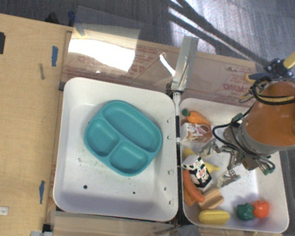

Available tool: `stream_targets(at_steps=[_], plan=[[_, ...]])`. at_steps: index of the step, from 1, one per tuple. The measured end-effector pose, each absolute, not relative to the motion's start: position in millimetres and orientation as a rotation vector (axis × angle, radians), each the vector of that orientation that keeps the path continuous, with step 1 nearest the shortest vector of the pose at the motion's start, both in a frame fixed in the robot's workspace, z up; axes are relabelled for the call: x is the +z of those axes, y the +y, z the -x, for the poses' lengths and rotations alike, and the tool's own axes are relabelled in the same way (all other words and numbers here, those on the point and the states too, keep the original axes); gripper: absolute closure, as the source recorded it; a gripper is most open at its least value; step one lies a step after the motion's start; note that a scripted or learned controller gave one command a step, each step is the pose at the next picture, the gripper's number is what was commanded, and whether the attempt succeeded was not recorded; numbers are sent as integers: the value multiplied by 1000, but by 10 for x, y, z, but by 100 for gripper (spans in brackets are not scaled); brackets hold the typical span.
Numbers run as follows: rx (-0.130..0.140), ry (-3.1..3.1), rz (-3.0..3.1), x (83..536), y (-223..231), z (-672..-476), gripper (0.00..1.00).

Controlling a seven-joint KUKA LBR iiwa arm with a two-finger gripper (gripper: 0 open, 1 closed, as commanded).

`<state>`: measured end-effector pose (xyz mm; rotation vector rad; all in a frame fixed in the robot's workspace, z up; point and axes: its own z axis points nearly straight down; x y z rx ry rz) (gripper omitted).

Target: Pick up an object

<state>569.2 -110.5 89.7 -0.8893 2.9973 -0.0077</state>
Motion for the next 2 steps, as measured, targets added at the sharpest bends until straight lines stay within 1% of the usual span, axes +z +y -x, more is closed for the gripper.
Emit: stream_targets(at_steps=[1,2], plan=[[-13,3031,750,2193,-1616,-6713,0],[-5,2996,905,992,-1776,-6699,0]])
